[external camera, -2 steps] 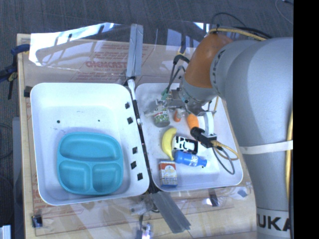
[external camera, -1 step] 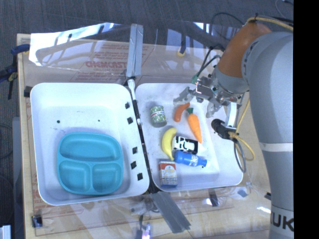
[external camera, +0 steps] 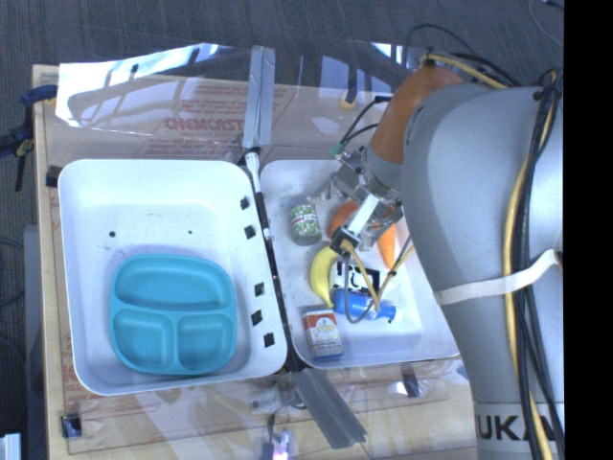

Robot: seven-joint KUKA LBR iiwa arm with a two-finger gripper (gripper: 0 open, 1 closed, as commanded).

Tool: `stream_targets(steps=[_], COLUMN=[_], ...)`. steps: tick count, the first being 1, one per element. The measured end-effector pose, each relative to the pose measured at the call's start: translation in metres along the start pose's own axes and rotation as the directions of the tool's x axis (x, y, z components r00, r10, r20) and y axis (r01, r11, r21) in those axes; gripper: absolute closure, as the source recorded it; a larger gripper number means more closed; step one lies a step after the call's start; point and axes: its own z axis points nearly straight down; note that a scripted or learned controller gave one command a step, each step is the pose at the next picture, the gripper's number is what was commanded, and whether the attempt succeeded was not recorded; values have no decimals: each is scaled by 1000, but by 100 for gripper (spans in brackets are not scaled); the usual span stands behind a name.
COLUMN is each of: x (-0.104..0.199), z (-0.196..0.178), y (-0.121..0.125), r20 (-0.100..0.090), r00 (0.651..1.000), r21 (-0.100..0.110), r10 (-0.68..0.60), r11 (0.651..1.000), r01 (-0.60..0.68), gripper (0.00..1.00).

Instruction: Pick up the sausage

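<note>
The end effector [external camera: 356, 226] hangs low in the right bin [external camera: 287, 175], over a jumble of things. Whether it grips anything, I cannot tell. The sausage is not something I can pick out; orange pieces [external camera: 387, 244] flank the tool. Nearby lie a banana [external camera: 321, 274], green can [external camera: 306, 223], and a small carton [external camera: 324, 333], writing unreadable. The left bin [external camera: 86, 185] holds a blue tray [external camera: 172, 314].

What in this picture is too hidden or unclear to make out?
- Gripper, camera view: its fingers merge with cables and clutter, so their state is unclear.
- Orange objects: partly covered by the gripper; unclear whether one is the sausage.
- Right bin: the arm covers its right side.
- Small can: label too small to read.
</note>
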Motion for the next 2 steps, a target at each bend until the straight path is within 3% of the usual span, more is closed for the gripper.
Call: stream_targets(steps=[1,2], x=[2,13], z=[-6,-121], y=[-2,-19], r20=[4,-2], r00=[1000,984], r21=[8,-6], r10=[-12,181], r11=[1000,984], r01=[12,-181], gripper=[100,100])
